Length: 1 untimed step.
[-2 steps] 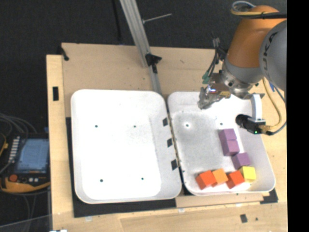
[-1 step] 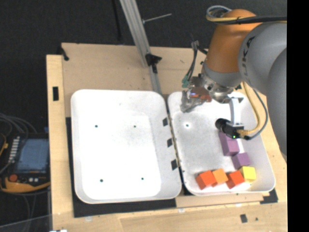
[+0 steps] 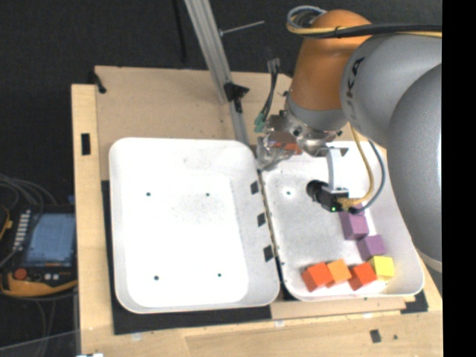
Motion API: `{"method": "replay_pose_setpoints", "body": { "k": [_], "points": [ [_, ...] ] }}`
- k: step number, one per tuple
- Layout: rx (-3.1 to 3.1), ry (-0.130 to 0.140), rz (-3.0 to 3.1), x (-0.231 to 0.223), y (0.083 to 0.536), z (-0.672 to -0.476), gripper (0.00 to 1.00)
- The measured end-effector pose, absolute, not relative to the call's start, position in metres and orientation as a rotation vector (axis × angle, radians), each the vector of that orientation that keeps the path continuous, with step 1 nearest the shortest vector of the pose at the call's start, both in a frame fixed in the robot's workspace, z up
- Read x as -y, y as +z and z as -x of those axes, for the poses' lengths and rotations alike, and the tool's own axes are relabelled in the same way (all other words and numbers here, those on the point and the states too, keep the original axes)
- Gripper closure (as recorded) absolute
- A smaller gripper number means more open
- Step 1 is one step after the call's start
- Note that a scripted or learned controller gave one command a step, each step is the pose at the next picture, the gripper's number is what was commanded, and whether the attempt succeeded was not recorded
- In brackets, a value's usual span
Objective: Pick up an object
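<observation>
Orange and purple blocks (image 3: 349,262) crowd the right bin's (image 3: 297,199) five o'clock corner, so the gripper (image 3: 279,147), finger state unreadable, should target an outlying block.

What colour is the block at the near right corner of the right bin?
Yellow. The block shows best in the camera view, beside an orange-red block.

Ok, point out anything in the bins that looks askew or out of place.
Nothing looks spilled or damaged. The blocks, orange, red, yellow and two purple, crowd the near right corner of the right bin, lying at mixed angles. The tool sits over that bin's far left corner, away from them.
</observation>
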<state>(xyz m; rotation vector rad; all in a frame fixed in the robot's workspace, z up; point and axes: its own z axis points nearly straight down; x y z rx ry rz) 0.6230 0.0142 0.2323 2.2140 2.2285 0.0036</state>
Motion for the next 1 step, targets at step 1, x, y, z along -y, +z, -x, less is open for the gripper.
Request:
{"method": "replay_pose_setpoints", "body": {
  "k": [1],
  "points": [
    [-2.229,-0.001,-2.215,-0.0581,0.2274,-0.6126,1.0]
  ]
}}
